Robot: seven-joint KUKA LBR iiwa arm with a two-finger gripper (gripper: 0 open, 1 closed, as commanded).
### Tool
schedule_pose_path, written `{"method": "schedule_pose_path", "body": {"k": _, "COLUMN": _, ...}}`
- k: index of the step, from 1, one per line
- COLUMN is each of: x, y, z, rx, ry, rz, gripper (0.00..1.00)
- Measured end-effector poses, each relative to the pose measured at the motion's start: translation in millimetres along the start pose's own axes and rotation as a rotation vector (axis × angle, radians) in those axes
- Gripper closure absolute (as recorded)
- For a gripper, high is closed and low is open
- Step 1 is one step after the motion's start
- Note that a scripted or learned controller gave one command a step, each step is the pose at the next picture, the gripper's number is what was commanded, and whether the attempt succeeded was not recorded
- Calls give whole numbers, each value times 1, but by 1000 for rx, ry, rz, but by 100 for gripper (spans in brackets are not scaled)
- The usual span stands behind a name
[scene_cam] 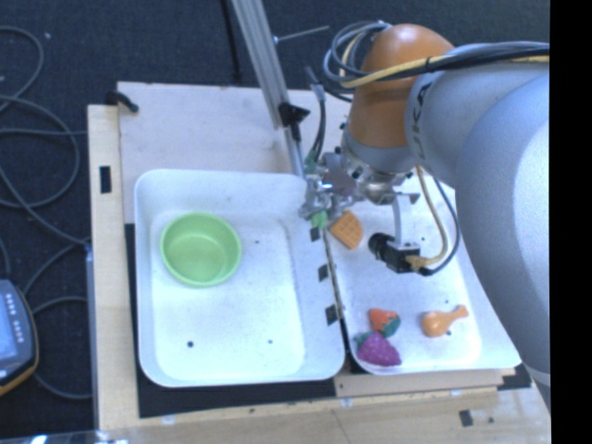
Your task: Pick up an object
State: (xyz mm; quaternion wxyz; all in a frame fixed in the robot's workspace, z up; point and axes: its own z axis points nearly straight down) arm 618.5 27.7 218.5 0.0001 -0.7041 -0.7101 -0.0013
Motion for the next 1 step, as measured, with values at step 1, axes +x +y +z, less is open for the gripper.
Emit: {"method": "schedule_pose_path", "body": {"k": 1, "x": 38, "y": 22, "z": -9, "rx": -1, "ry": 0, "rz": 2, "gripper": 100}}
